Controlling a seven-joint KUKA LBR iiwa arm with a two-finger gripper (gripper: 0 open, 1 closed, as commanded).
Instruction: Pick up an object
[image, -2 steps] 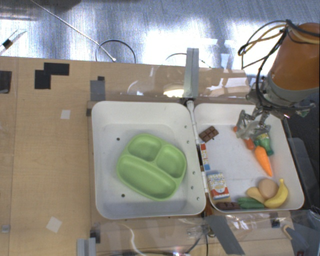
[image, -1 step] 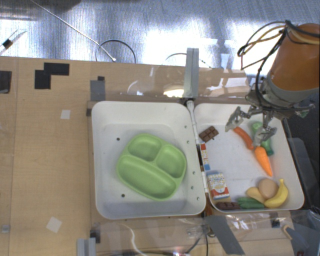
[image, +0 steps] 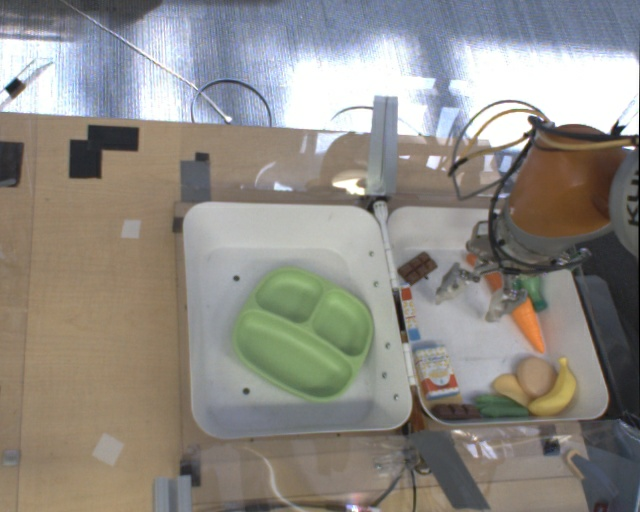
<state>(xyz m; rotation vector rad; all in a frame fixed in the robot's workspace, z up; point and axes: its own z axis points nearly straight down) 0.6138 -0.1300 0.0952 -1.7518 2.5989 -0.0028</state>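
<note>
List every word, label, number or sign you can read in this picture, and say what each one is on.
None can be read.
Small carton in the right bin: blue and red print, too blurred to read.
Narrow box by the bins' shared edge: red and white marks, too small to read.
Arm at the right edge: dark letters, cut off, unreadable.

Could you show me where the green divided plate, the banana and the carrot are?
Green divided plastic plate (image: 302, 332): camera view, point on the ridge where its compartments meet.
Yellow toy banana (image: 562, 388): camera view, point on the middle of its curved body.
Orange toy carrot (image: 529, 322): camera view, point on its tapering orange body.
</note>
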